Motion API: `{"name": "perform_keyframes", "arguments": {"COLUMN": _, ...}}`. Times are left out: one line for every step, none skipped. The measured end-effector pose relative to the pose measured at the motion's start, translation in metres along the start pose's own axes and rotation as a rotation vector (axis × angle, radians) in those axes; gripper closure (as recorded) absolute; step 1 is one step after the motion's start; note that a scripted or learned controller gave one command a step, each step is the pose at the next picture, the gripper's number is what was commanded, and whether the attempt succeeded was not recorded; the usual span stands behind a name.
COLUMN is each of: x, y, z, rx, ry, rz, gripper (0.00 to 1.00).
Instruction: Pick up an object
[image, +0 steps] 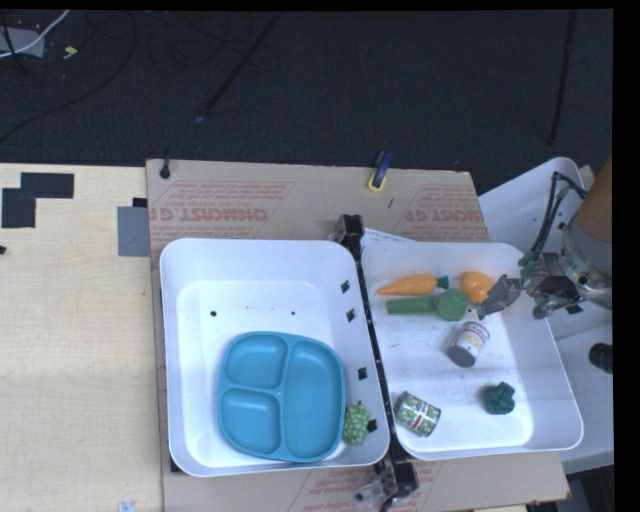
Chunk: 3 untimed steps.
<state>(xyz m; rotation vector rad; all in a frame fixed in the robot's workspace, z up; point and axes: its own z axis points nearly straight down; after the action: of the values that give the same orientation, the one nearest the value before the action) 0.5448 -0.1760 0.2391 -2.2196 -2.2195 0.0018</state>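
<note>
A: Gripper (512, 292) is seen at the right bin's (545, 440) right rim, just beside the orange piece (477, 285). Fingers look spread, nothing is seen between them.

B: Target?

A: None is named by the task. Nearest candidates: the orange piece, the green tool (432, 306) and the carrot (412, 285) up top; the tin (468, 343) is just below the gripper. A second tin (417, 413) lies at the bottom left of that bin, a dark green lump (500, 398) bottom right.

B: Best approach?

A: One isolated item should be chosen. The top three are crowded together, touching or nearly so, so a clean straddle is judged unlikely there. The tin just below lies tilted on its side; it should be closed on across its short axis, or it is likely to roll out. The lump is well apart from everything and probably the safest.

B: Left bin (190, 290)?

A: Blue tray (282, 395) and a green bunch (355, 423) beside it. Far reach, not advised.

B: Any text?

A: The cardboard (260, 205) under the bins is printed in red, upside down; it cannot be read reliably. Tin labels are too small to read.
</note>
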Motion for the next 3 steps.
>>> {"name": "perform_keyframes", "arguments": {"x": 0.001, "y": 0.007, "z": 0.061, "rx": 0.004, "ry": 0.001, "rz": -0.001, "gripper": 0.00}}
{"name": "perform_keyframes", "arguments": {"x": 0.005, "y": 0.001, "z": 0.106, "rx": 0.004, "ry": 0.001, "rz": 0.000, "gripper": 0.00}}
{"name": "perform_keyframes", "arguments": {"x": 0.007, "y": 0.001, "z": 0.154, "rx": 0.001, "ry": 0.000, "rz": 0.001, "gripper": 0.00}}
